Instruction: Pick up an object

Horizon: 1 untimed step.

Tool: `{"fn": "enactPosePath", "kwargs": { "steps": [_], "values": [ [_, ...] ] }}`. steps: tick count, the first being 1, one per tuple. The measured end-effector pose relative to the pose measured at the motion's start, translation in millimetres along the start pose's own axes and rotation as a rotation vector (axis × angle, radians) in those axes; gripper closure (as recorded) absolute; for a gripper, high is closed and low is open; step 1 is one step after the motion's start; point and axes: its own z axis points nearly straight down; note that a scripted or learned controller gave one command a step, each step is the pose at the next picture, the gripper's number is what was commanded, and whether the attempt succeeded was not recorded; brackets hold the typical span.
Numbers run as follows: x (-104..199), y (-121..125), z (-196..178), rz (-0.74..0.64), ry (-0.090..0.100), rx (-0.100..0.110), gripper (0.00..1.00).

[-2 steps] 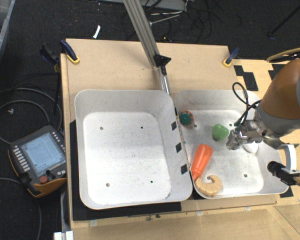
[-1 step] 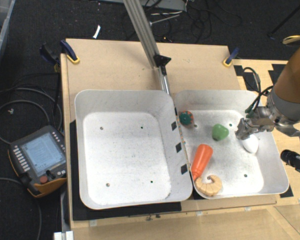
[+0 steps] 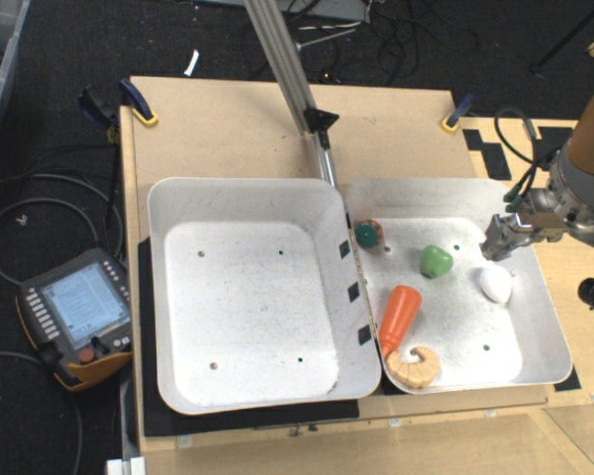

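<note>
Since the left bin (image 3: pixel 247 295) offers nothing to grasp, any pick has to come from the right bin (image 3: pixel 535 359), where 5 things lie spread out. Going left to right, a small red-and-green ball (image 3: pixel 368 233) sits close to the wall shared by the 2 bins, an orange carrot-shaped piece (image 3: pixel 399 317) lies tilted with its narrow end near that wall, and a tan ring-shaped piece (image 3: pixel 416 365) lies just beside the carrot's lower end, near the front rim. A green rounded object (image 3: pixel 437 261) sits near the middle, and a white egg-like object (image 3: pixel 495 284) lies toward the right side. The gripper (image 3: pixel 498 241) hangs just above and beside that white object, apart from it, holding nothing; whether its fingers are wide or narrow I cannot tell from this slanted view. The likely trouble is the white object's smooth, rounded form: a descent slightly off centre would probably push it aside or squeeze it out sideways. Its pale colour against the white bin could also mislead a program's aim. The ball and carrot, close to the wall, leave little room for fingers.
</note>
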Motion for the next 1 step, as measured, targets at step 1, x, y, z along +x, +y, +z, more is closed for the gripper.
{"fn": "enactPosePath", "kwargs": {
  "steps": [1],
  "values": [
    [52.0, 15.0, 19.9, -0.003, 0.003, 0.008, 1.0]
  ]
}}
